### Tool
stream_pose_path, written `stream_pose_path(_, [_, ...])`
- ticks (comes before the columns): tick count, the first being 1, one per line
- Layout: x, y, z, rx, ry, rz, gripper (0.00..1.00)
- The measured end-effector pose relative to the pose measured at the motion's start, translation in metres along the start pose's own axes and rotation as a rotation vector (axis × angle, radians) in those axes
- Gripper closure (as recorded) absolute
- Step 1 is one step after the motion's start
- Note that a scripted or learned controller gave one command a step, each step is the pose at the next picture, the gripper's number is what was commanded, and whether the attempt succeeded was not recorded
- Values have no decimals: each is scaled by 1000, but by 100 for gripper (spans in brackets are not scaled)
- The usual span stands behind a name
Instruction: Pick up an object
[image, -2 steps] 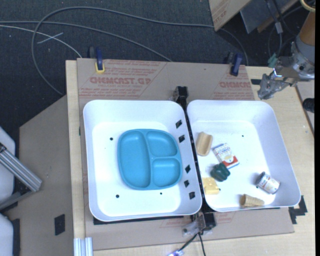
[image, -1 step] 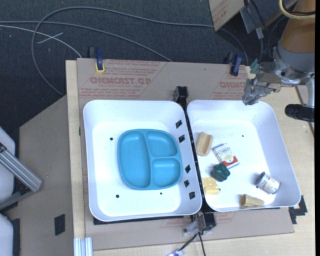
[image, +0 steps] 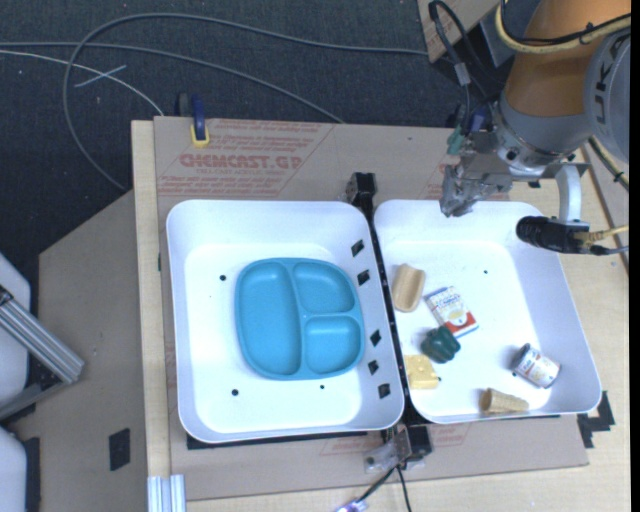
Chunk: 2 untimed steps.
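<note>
- The gripper (image: 457, 203) hangs over the far rim of the right bin (image: 560, 300), near its far-left corner; its fingers sit close together with nothing between them.
- Above it rises the grey arm (image: 545, 110) with its orange band, coming in from the right.
- The right bin holds the loose objects, all well apart from the gripper: a tan bread-like piece (image: 407, 287) by the left wall, a small red and white packet (image: 450, 308) just beside it, a dark green lump (image: 440, 346) below the packet, a yellow wedge (image: 421, 373) at the near-left corner, a tan slice (image: 503, 402) at the near rim, and a small silver can (image: 535, 366) to the right.
- The left bin (image: 190, 300) holds a blue divided tray (image: 298, 317), lying flat in its middle.
</note>
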<state>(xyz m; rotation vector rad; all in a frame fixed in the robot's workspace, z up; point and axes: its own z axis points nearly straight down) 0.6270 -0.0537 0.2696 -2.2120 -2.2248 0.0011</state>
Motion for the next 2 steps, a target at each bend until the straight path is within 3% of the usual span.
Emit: stream_pose_path(2, [96, -4, 20, 1, -1, 2, 100])
